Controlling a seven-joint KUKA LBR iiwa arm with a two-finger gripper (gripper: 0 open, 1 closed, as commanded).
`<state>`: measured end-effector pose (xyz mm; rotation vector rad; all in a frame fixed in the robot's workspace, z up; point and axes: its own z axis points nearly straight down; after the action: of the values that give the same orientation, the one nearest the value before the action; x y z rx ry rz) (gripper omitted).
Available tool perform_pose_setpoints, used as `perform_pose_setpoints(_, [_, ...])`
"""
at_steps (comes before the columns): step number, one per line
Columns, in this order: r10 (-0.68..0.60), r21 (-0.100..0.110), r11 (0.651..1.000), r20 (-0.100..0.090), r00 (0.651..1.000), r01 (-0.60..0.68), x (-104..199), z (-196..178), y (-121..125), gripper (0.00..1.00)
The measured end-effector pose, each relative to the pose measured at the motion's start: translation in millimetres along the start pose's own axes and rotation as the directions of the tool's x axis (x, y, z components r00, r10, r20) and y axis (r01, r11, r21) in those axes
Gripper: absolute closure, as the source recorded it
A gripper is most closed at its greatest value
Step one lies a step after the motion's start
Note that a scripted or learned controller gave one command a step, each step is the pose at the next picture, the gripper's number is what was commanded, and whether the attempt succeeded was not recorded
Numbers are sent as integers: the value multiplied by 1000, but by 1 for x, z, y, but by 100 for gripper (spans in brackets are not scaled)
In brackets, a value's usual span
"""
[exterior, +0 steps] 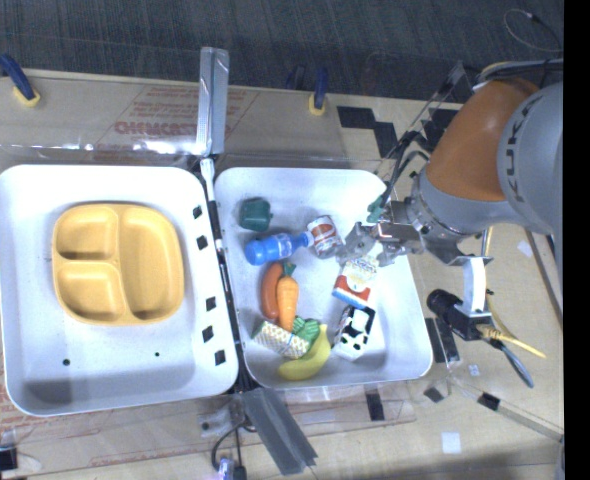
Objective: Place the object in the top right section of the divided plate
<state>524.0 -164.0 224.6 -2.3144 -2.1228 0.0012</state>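
Left bin (35, 368) holds yellow divided plate (118, 261), sections bare; right bin (400, 353) holds carrot (287, 301), banana (310, 361), blue bottle (272, 248), small can (322, 235), red-white carton (354, 283) with label unreadable; gripper (375, 240) just above carton, grip state cannot tell, nothing seen held.

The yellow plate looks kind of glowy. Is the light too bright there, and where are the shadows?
Camera view: the yellow plate looks bright and a bit washed out, its dividers soft; a grey shadow sits in the left bin at its lower corner; the gripper looks slightly blurry above the right bin.
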Motion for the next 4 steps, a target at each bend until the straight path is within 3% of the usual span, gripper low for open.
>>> perform_pose_setpoints(1, [123,2,992,0,992,-123,-1,61,70,100])
perform_pose_setpoints(2, [446,6,895,0,895,-446,63,125,49,100])
perform_pose_setpoints(3, [443,5,897,2,897,-443,153,34,-62,100])
perform_pose_setpoints(4, [513,5,859,2,859,-513,269,12,-5,100])
